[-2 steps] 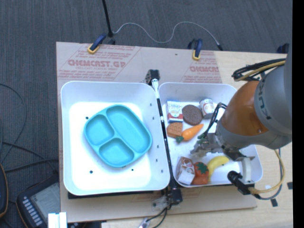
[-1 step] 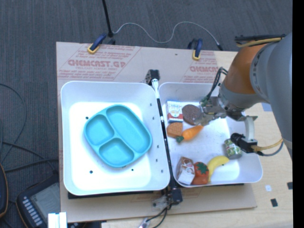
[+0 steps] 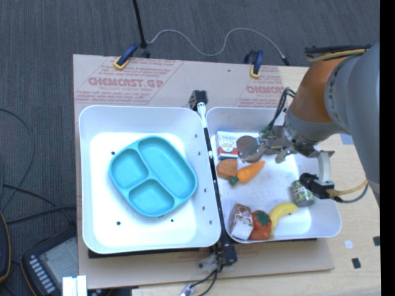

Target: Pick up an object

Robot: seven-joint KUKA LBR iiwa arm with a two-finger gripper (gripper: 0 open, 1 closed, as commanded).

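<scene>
My gripper point(image 3: 252, 149) hangs low over the upper left part of the right bin point(image 3: 321, 227). An orange toy carrot point(image 3: 250, 171) lies just below it, and a small white and red carton point(image 3: 226, 143) sits at its left. An orange waffle-like piece point(image 3: 226, 167) touches the carrot's green end. Whether the gripper touches any of these is unclear. At the bin's front lie a yellow banana point(image 3: 282, 211), a red fruit point(image 3: 261, 224) and a brown and white packet point(image 3: 241, 219). A small green item point(image 3: 302, 193) rests at the right.
The left bin point(image 3: 92, 227) holds a blue sectioned plate point(image 3: 153, 175). A black divider rail point(image 3: 210, 165) runs between the bins. The grey arm with its orange band point(image 3: 315, 97) reaches over the right bin's top right corner. A cable and clamps lie along the back of the board.
</scene>
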